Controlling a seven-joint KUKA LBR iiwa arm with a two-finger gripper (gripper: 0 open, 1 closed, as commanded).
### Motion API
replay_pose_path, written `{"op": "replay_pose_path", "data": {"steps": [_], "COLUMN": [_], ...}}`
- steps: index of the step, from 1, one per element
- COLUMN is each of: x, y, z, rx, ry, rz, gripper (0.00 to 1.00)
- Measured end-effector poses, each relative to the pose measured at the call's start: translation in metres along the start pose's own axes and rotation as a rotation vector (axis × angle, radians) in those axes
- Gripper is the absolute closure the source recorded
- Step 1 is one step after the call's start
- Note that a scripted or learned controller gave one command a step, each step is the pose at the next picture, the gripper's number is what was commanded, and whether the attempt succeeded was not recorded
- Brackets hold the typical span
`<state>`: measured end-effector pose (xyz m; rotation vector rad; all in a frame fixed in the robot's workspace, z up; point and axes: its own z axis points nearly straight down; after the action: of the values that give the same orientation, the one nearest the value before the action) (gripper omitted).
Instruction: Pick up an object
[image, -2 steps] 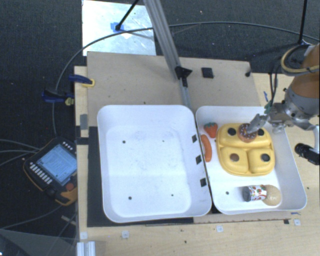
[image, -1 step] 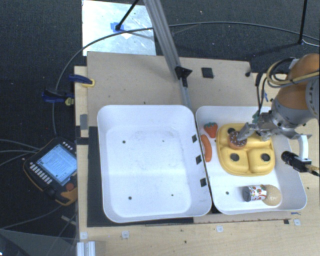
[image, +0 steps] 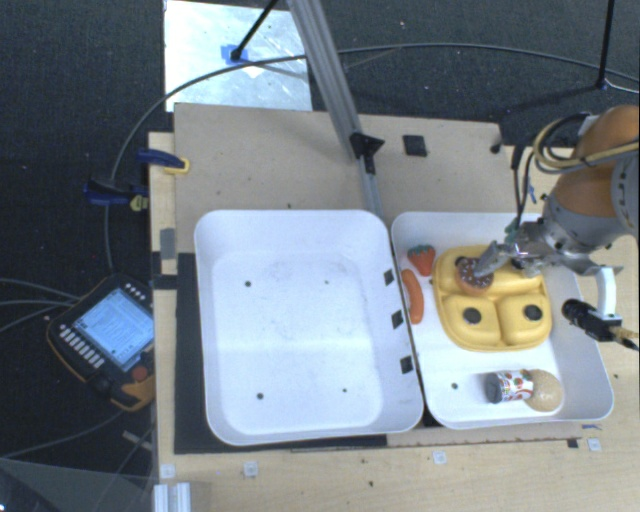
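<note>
The right bin (image: 580, 385) holds a yellow moulded tray (image: 493, 300) with round hollows, and a small dark round piece (image: 468, 271) sits in its upper left hollow. An orange carrot-like toy (image: 412, 296) and a strawberry-like toy (image: 422, 258) lie along the bin's left wall. A small can with a beige cap (image: 522, 387) lies on its side near the front. My gripper (image: 487, 263) reaches in from the right, its tip low over the tray's upper left part, right beside the dark piece.
The left bin (image: 295, 320) stands beside the right one, sharing a middle wall with black clips (image: 398, 318). A slanted metal pole (image: 340, 95) crosses the bench behind the bins. A teach pendant (image: 105, 335) lies off the bench at the left.
</note>
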<state>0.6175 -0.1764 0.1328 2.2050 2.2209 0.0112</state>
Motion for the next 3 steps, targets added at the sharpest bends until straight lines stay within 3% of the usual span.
{"op": "replay_pose_path", "data": {"steps": [1, 2, 3], "x": [0.002, 0.009, 0.009], "y": [0.002, 0.006, 0.007], "z": [-0.011, -0.073, -0.093], "rx": [-0.003, 0.005, 0.01], "ry": [0.005, 0.002, 0.003], "rz": [-0.002, 0.0, 0.0], "gripper": [1.0, 1.0, 1.0]}}
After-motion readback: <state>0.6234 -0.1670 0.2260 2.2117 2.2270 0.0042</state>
